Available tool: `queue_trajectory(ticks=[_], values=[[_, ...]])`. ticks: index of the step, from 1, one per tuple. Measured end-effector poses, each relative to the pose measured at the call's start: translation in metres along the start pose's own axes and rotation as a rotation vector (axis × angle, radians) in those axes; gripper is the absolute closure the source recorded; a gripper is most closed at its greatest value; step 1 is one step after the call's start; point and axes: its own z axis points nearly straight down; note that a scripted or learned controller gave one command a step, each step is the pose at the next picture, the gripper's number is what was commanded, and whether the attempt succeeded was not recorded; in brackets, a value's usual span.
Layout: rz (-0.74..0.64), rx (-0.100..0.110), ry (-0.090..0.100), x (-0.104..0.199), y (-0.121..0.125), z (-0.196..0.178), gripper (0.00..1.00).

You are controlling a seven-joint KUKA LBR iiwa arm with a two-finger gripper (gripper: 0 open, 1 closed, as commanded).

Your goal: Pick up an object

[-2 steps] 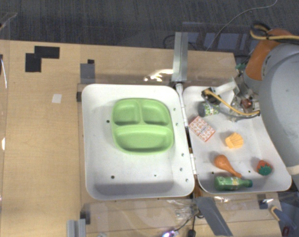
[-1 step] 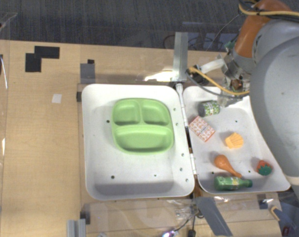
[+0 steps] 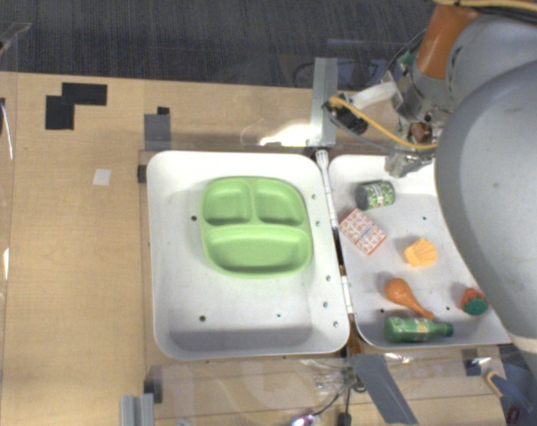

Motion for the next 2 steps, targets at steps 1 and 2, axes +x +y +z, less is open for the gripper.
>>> queue_trajectory(ticks=[1,2], values=[[0.000,-0.001,-0.004,-0.005,0.023,0.053,1.00],[-0.002,0.000,0.000,-0.001,0.010,0.011,1.00]])
